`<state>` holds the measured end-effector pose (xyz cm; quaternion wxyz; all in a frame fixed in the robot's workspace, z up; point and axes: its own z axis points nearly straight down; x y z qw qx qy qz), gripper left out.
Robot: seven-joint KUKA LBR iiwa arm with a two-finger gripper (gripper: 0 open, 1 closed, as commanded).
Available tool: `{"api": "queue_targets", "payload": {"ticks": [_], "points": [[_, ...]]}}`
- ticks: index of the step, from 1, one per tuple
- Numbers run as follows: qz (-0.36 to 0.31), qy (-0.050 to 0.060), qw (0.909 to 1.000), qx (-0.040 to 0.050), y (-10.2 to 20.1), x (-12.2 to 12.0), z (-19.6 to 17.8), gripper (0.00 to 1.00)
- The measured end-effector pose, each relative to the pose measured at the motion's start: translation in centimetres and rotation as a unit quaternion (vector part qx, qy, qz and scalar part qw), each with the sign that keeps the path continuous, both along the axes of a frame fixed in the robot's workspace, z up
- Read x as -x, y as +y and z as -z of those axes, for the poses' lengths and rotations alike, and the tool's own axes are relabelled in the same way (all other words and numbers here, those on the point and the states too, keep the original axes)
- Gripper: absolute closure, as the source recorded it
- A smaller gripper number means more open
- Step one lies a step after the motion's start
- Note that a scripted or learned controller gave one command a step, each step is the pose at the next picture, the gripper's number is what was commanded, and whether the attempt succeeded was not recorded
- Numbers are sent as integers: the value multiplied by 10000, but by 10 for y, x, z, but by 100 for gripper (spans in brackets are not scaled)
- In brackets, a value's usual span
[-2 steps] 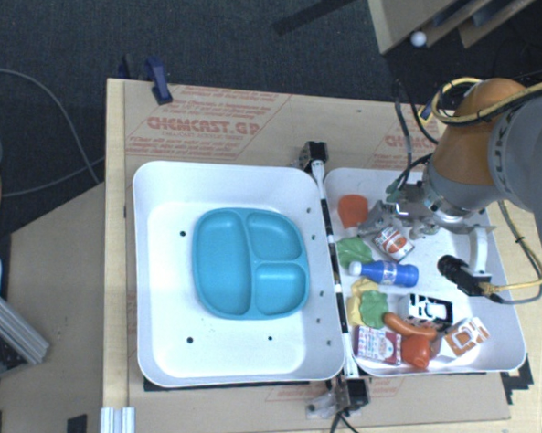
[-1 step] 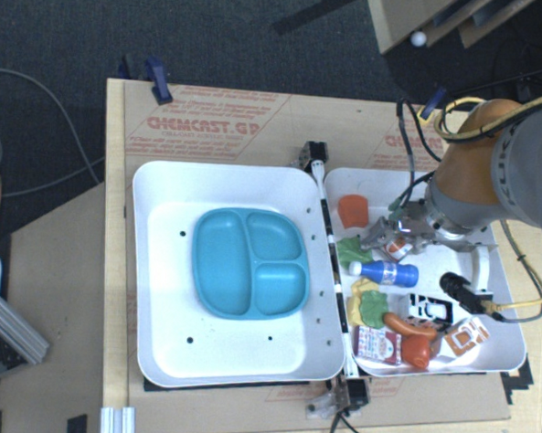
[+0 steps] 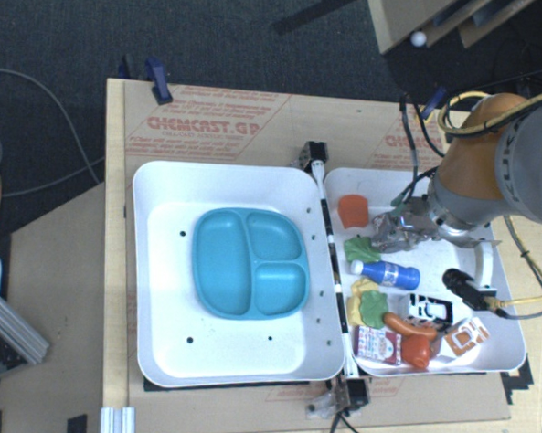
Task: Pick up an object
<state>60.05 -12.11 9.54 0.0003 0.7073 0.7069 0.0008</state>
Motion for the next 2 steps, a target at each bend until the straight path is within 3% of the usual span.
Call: {"api": "queue_targets", "payload": {"ticks": [1,2], "points": [[1,2,10000,8,-8,66,-106,100],[-8,0,10000,8,2,-33,-129,100]]}}
